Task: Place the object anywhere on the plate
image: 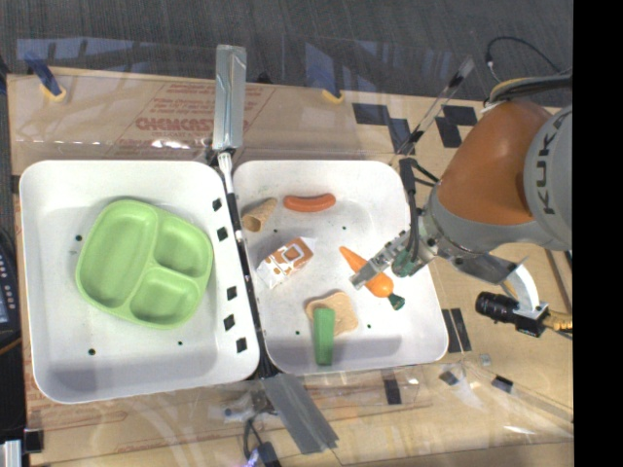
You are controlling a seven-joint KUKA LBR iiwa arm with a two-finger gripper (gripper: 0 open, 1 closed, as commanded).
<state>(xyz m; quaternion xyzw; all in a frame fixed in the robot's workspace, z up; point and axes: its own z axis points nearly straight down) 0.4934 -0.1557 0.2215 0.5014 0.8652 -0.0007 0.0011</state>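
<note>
gripper low in the right bin, fingers pinching the carrot to lift it. green plate waits in the left bin, well apart, ready to receive it.

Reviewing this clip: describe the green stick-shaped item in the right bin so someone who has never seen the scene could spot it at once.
Start at the right bin, the one without the green plate. Go to its near edge, where a tan bread slice lies. The green stick rests beside and partly over that slice, pointing toward the near rim; it is the only green item in that bin apart from the small carrot top.
</note>
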